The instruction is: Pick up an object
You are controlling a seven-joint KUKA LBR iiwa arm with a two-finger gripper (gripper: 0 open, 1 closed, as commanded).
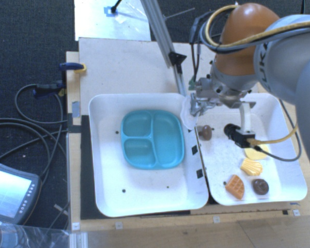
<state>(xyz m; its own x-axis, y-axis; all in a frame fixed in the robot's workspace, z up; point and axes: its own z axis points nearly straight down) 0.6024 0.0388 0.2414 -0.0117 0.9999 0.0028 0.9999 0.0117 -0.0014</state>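
Dark carpet and loose cables frame a pale wooden desk (124,66) carrying two shallow white bins, where the grey-and-orange arm's hand (200,107) hangs at the upper left corner of the right-hand white bin (287,138), just above a small brown rounded object (205,133) that looks the nearest candidate for pickup. Whether that hand is released or clenched cannot be told from this slanted overhead view, and nothing is seen held in it. Further down the same bin lie a yellow shell-shaped piece (251,167), an orange waffle-like piece (235,186) and a dark brown round piece (260,186), each apart from the others. The left-hand white bin (106,154) holds a teal plastic divided plate (152,139). A clean grasp would likely call for a straight descent centred on the brown object, staying off the bin wall just beside it, since the object looks round enough to roll away from an off-centre pinch.
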